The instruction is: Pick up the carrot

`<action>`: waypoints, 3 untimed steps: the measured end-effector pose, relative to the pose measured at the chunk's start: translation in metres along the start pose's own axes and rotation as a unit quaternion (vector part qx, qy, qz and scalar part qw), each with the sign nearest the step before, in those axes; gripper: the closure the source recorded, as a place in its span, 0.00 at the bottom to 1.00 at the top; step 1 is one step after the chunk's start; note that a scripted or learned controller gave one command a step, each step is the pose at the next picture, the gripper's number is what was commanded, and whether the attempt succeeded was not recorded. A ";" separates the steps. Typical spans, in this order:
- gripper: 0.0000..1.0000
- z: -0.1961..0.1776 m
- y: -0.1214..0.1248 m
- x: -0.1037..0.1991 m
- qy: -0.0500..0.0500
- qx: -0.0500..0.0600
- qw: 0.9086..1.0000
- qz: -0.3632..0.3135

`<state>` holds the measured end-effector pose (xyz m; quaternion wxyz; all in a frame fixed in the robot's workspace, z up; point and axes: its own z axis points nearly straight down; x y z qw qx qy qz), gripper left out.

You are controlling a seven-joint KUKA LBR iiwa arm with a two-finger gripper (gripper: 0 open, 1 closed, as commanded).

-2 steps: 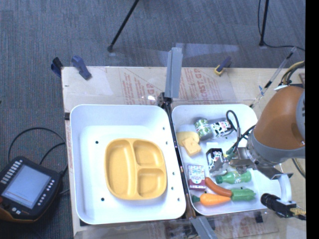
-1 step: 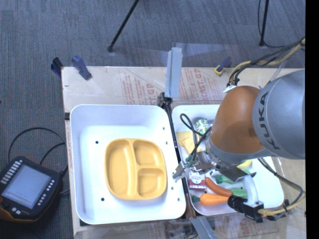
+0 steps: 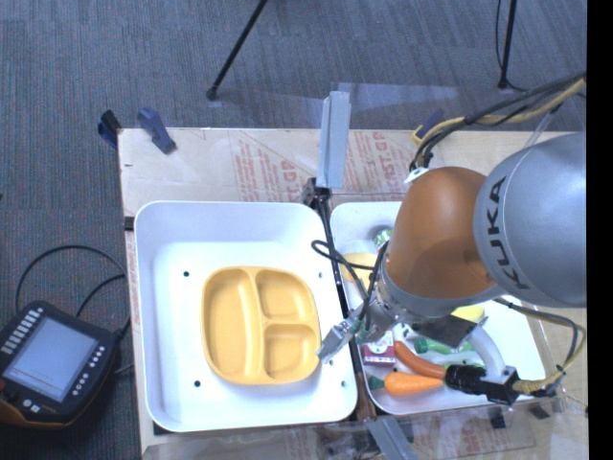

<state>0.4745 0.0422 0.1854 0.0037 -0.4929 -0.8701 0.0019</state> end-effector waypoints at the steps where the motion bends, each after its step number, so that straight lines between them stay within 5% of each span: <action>1: 0.00 -0.001 -0.037 -0.084 -0.001 -0.002 0.954 -0.298; 2: 0.00 -0.001 -0.045 -0.077 -0.001 -0.002 0.877 -0.481; 3: 0.00 0.095 -0.063 -0.113 -0.005 -0.005 0.840 -0.542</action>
